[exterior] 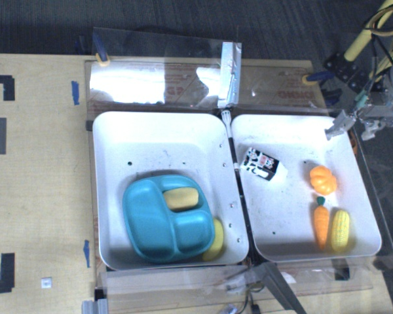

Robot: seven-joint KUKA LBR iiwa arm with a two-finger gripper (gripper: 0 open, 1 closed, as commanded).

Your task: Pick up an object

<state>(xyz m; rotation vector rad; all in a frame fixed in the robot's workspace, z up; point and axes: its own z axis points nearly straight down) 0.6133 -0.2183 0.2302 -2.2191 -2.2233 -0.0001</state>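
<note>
A yellow plastic corn cob point(340, 230) lay untouched near the right bin's point(295, 131) front edge. Nothing was picked up yet; I cannot tell the gripper's point(344, 122) state.

Two white bins — left point(111, 142) and right point(295, 133) — sit side by side. The left bin holds one blue tray point(150, 227), one pale yellow piece point(182, 198) lying in it, and one yellow fruit point(216, 239) at its edge. The right bin holds four things — one black-and-white box point(261, 164), one orange pepper point(323, 180), one carrot point(321, 224), one corn cob point(340, 229).
</note>
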